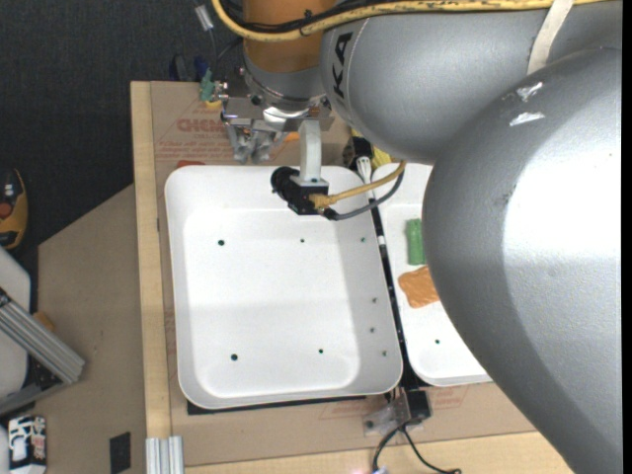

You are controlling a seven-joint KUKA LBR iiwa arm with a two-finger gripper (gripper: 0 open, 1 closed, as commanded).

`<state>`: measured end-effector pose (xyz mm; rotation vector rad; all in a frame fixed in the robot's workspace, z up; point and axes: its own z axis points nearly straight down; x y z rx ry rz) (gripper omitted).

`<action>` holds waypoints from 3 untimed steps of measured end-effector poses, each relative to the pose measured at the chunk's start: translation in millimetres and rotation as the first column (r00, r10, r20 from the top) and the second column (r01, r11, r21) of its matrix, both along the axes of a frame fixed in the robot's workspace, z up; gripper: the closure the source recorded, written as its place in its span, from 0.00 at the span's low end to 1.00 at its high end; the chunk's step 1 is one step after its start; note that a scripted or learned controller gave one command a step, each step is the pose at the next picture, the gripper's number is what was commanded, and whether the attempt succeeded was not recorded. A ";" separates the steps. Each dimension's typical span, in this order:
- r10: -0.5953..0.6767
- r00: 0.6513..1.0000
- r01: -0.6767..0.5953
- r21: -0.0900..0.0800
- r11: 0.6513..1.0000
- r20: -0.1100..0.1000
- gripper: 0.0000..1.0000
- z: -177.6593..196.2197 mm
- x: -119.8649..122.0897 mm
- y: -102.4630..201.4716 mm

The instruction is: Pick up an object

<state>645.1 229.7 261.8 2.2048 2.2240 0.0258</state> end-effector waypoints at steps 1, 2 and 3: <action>0.001 1.000 -0.001 0.000 1.000 0.003 1.00 10.4 0.3 0.5; 0.001 1.000 -0.001 0.001 1.000 0.004 1.00 20.6 0.6 0.9; 0.002 1.000 -0.002 0.001 1.000 0.006 1.00 30.9 0.9 1.4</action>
